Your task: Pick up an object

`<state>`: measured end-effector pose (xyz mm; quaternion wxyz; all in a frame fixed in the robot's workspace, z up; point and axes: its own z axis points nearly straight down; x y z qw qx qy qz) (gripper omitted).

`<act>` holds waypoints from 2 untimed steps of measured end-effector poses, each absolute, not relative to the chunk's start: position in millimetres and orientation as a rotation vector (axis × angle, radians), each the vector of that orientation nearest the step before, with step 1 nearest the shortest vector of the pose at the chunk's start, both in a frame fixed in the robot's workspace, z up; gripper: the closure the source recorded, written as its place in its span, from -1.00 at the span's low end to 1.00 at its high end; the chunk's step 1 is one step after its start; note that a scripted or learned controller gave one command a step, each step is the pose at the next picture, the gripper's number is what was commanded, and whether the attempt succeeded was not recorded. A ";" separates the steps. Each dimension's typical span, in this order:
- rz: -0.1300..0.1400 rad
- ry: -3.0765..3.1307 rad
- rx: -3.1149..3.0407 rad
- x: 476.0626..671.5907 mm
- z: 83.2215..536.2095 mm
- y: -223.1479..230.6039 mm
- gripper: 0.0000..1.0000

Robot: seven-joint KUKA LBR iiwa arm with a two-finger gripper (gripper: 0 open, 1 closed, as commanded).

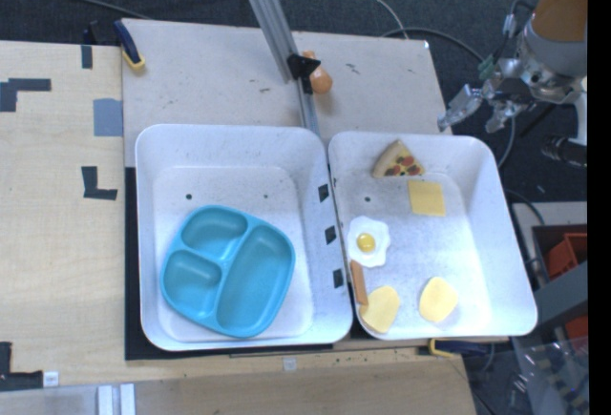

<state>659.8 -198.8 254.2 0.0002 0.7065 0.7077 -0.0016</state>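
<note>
Gripper (474, 108) fingers spread apart, gripping nothing (hovering beyond right bin (496, 213) far corner); pizza slice (397, 160) nearest, below-left of it.

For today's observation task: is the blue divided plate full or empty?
Empty: the blue divided plate in the left bin shows three bare compartments.

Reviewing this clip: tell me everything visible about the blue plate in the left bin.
The blue plate is a light blue, rounded-corner divided plate that looks like smooth plastic. Raised ridges split it into three compartments: two smaller ones on the left and one long one on the right. It lies flat and right side up, turned at a slight angle, on the floor of the left bin, toward its near side. Nothing lies in it, and nothing else touches it.
</note>
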 end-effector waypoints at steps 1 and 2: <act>-0.011 2.226 2.226 643.3 151.1 -208.9 -1.00; 0.003 2.233 2.214 616.8 189.5 -72.0 -1.00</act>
